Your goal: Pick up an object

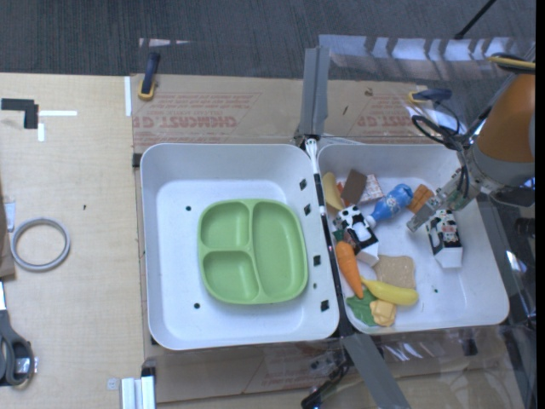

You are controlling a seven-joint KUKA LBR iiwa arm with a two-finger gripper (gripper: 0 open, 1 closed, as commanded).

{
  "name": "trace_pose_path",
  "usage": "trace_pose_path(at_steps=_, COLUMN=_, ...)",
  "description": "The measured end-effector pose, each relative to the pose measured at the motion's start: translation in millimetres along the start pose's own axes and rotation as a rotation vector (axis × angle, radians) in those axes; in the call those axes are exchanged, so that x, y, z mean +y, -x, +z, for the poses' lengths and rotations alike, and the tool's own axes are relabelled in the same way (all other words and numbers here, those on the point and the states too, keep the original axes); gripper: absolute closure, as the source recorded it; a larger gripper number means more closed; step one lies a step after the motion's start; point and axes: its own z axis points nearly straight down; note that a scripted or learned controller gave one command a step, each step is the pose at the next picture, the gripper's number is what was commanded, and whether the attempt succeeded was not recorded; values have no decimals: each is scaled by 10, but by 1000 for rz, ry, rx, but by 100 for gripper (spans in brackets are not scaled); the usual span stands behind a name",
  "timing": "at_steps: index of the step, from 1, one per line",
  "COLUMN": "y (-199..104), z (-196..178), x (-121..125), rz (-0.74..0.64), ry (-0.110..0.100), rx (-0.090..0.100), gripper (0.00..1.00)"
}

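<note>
Jaws of the gripper hang low in the right white bin; I cannot tell their state. Just beside them lies a small white and black toy, near an orange block. Risk, I judge: crowded neighbours may deflect the grasp.

– What sort of place is this?
– A robotics lab: a pale wooden workbench with two shallow white plastic bins clamped over brown cardboard sheeting
– Anything else?
– A grey roll of tape, loose black cables, dark carpet beyond
</note>
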Motion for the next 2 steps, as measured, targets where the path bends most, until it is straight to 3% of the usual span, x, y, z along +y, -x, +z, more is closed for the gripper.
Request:
trace_pose_path(at_steps=1, y=6, z=-100, x=11, rz=-4, ry=0, rx=-5, gripper=100)
trace_pose_path(at_steps=2, y=-917, z=-1408, x=319, rz=175, ry=-1, rx=1, gripper=100)
